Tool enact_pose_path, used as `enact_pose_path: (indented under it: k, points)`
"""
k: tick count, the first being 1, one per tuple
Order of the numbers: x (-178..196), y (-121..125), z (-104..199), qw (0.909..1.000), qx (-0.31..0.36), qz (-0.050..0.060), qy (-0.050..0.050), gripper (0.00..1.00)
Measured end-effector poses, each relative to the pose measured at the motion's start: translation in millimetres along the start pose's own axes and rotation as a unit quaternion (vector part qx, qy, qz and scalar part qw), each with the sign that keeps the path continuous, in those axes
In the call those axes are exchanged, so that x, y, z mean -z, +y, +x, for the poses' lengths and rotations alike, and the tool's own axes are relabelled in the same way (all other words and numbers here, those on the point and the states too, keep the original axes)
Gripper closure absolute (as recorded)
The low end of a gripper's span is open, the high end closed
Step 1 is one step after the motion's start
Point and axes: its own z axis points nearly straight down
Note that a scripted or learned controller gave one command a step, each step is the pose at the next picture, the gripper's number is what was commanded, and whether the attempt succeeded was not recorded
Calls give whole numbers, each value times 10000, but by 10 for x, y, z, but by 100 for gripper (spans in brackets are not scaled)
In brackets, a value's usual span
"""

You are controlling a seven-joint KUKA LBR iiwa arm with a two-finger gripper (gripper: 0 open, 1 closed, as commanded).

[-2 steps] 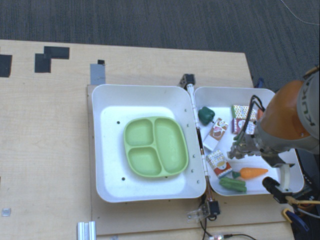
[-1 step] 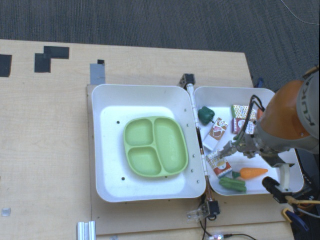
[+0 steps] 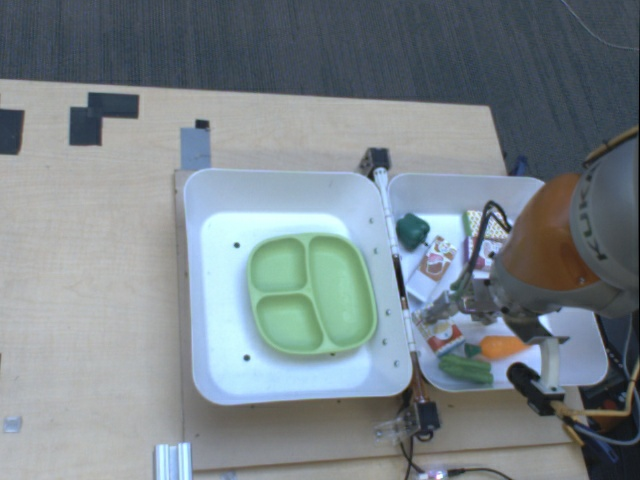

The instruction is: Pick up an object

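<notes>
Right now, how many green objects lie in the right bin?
2. A dark green rounded item lies near the bin's upper left, by the divider. A long green vegetable lies at the lower edge, beside the orange carrot. The arm may hide more.

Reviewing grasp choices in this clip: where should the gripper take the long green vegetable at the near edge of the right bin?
Probably across the middle of the green vegetable, from above. It lies flat and long, with an orange piece close beside it, so close on its narrow width.
</notes>
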Motion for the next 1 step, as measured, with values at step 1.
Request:
enact_pose_path:
  k: [1]
  points:
    - [123, 30, 24, 10000, 15, -21, 31, 100]
